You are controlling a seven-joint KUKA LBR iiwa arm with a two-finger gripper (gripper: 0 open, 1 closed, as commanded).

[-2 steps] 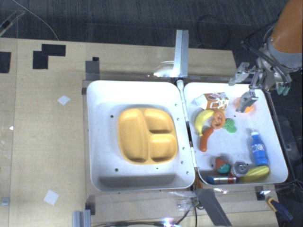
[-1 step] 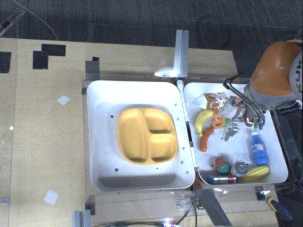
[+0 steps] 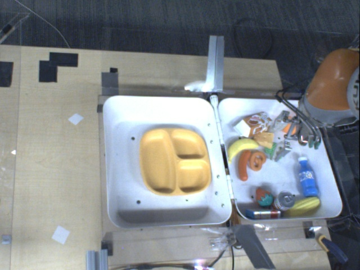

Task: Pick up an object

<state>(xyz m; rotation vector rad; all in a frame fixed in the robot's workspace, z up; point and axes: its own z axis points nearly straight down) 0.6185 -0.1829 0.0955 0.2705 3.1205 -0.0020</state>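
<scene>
The right bin [image 3: 332, 204] holds several small objects. A yellow banana [image 3: 243, 147] lies by its left wall, with an orange-red sausage-shaped toy [image 3: 243, 166] and a round orange piece [image 3: 257, 160] just below it. A snack packet [image 3: 257, 122] sits at the back. A blue bottle [image 3: 306, 177] lies at the right, and below it are a yellow fruit [image 3: 305, 205], a small can [image 3: 286, 199] and a red marker [image 3: 263, 212]. My gripper [image 3: 283, 135] hangs low over the clutter in the bin's upper middle, between the snack packet and the bottle. Small orange and green pieces crowd around it.
The left bin [image 3: 121, 151] holds a yellow divided tray [image 3: 173, 160]. A metal post [image 3: 216, 61] stands behind the wall between the bins. My arm's orange band [image 3: 332, 86] is over the right bin's back right corner, with cables [image 3: 301, 117] trailing to the gripper.
</scene>
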